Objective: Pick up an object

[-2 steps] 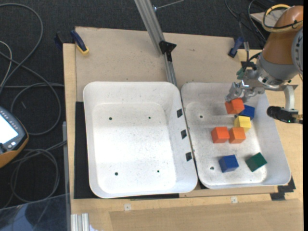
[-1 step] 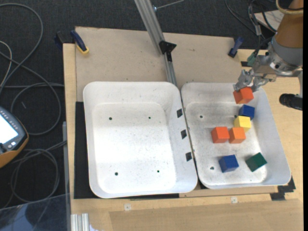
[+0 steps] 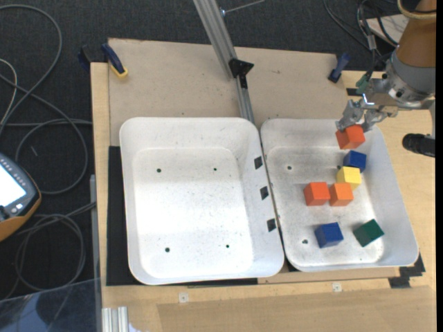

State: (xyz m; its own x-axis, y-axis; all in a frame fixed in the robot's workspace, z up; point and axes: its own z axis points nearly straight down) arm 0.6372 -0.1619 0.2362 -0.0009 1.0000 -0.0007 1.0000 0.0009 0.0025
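Over the right bin (image 3: 394, 206), near its far edge, I am seeing the gripper (image 3: 354, 124) hanging from the grey wrist with the orange band above it. An orange-red cube (image 3: 350, 136) is sitting right under the fingertips, tilted, and it is looking pinched between them; the fingers are closing narrowly on its top. I am reading that as a hold, though whether the cube is clear of the bin floor I cannot tell.

Crowding just below it: a blue cube (image 3: 355, 160), then a yellow cube (image 3: 349, 176) touching the blue one. Beside the yellow, two orange cubes (image 3: 329, 194) are lying side by side, touching each other. Nearer my edge of the bin, a second blue cube (image 3: 328, 234) and a dark green cube (image 3: 368, 232) are sitting apart from the cluster and apart from each other.

Left bin (image 3: 187, 199) is lying beside the right one, rims meeting at three small black clips. A grey metal pole (image 3: 220, 37) is slanting down from the top of the view to the gap between the bins. Blue clamps (image 3: 115, 60) are gripping the far corners of the bench board. Black cables are trailing on the floor at left.
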